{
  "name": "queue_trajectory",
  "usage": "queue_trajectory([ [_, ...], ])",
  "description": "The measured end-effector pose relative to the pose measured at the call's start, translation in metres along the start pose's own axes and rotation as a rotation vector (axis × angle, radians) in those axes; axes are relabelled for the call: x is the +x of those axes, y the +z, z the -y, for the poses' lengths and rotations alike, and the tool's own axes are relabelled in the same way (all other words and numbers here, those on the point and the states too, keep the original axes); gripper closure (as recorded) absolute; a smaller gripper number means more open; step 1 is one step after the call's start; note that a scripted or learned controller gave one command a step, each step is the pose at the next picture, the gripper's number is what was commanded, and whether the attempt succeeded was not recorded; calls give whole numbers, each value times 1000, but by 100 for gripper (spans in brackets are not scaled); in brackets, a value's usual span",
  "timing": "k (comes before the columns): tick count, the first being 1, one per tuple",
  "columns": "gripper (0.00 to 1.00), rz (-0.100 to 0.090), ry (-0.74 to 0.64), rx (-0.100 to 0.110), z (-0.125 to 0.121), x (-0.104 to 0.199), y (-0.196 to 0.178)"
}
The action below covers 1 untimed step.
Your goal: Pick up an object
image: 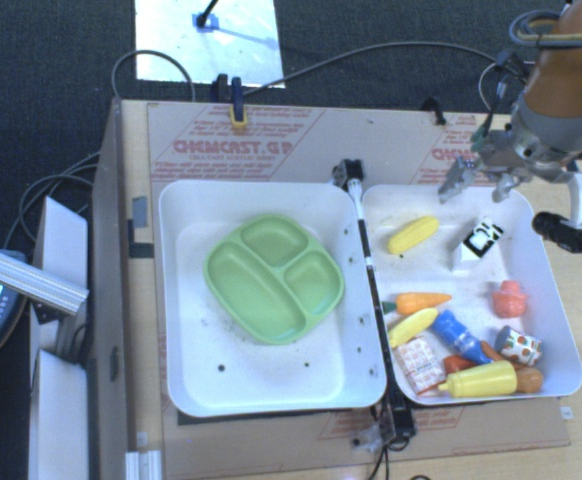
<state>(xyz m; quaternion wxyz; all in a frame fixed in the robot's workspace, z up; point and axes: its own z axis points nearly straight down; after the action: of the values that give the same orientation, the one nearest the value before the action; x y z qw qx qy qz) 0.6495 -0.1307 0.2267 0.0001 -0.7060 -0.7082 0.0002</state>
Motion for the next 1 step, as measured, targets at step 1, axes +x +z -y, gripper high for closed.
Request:
queue_trajectory([
  [1,0,0,2,1,51,14,18],
])
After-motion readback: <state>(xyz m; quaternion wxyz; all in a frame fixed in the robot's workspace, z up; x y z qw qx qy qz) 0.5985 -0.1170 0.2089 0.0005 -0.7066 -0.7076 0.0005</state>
